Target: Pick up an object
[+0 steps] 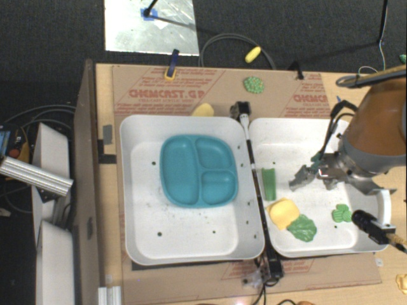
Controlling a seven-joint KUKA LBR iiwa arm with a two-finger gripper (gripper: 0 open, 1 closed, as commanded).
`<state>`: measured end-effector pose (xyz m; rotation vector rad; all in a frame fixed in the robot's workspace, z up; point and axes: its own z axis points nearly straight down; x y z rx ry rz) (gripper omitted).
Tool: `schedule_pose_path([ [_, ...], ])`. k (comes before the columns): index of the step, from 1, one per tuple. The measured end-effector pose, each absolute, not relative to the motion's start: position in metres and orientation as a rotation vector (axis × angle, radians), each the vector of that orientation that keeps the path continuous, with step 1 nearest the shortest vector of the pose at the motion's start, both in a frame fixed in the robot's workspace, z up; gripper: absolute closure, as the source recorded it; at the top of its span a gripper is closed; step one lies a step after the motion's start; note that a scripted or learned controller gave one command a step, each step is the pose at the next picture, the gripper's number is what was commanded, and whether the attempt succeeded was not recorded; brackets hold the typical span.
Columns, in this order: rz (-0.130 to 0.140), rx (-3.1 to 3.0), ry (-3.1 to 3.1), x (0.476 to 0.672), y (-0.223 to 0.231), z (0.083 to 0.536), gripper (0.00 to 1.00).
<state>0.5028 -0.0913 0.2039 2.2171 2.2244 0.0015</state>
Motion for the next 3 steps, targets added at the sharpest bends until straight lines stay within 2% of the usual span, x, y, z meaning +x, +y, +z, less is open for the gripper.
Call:
schedule_pose_path([
  [1,-0.009,2.228,2.229,0.483,-0.09,0.092,0.0],
  [2,0.015,2.202,2.21,0.581,-0.144,0.224,0.0],
  [3,-0.005,2.218,2.238,0.583,-0.083,0.1,0.0],
])
